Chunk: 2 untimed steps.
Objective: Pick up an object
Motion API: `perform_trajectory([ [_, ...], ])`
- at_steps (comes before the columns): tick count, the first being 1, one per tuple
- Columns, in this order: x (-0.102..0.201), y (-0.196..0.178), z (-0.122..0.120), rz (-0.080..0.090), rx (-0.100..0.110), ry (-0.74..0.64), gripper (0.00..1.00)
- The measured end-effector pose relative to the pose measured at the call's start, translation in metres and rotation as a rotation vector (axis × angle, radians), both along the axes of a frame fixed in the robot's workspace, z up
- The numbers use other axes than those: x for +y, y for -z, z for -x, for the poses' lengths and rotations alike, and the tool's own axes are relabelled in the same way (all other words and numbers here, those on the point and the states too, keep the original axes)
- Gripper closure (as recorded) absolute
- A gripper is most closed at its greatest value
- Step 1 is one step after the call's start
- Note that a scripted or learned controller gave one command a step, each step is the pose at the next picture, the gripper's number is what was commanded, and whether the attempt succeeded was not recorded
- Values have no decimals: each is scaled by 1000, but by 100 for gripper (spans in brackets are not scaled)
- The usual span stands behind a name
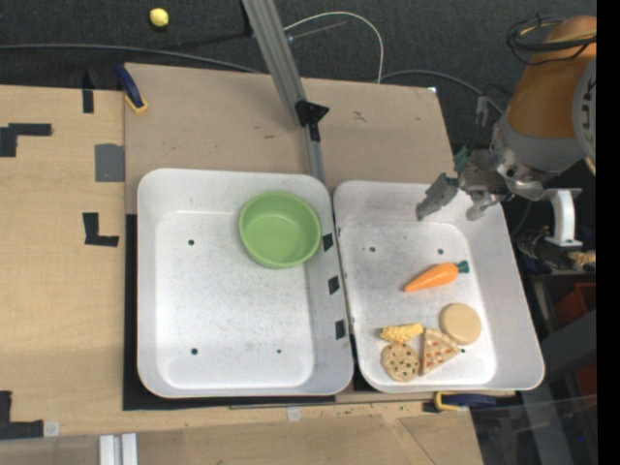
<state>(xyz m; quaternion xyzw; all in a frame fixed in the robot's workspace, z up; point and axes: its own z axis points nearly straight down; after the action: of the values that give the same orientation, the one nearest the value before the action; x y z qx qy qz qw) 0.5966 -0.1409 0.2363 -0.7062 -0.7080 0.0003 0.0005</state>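
Carrot [432,277] is taken as the likeliest pick: it lies alone in the middle of the right bin [513,260], tip toward the left bin, green stem end toward the right wall.

Fingers [436,198]: spread wide, nothing between them. Two prongs are seen, one over the bin's upper middle, one nearer the right rim. The gripper [458,200] hangs above the right bin's far end, well apart from the carrot and up-frame of it. The grey wrist and orange band are seen behind it, entering from the right.

Handling, judged only: the carrot looks like a toy, so light and stiff, with a smooth and probably slippery skin. Its tapered shape means a grip near the tip would likely squeeze it out. It is best taken across the thick half, just short of the stem, with the jaws set square to the long axis. No fragility is expected.

The other pieces look flat and low, so they are harder to get fingers under. They are also clustered and touching, so a clean single pick there is doubtful.

Count:
- carrot: 1
- round tan biscuit [460,323]: 1
- small yellow piece [401,334]: 1
- round cookie [399,360]: 1
- pizza-like wedge [437,351]: 1
- green bowl [279,229]: 1, in the left bin [174,289], upper right corner, upright
- bins: 2, side by side, touching along the middle

A yellow ball [159,16] lies off the bench, far corner, out of play.
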Motion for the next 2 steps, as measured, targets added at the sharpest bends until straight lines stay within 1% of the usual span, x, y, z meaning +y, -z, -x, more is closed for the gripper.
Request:
perform_trajectory([
  [1, 0, 0, 0, 0, 0, 0, 0],
  [2, 4, 64, -1, 0, 7, 1, 0],
])
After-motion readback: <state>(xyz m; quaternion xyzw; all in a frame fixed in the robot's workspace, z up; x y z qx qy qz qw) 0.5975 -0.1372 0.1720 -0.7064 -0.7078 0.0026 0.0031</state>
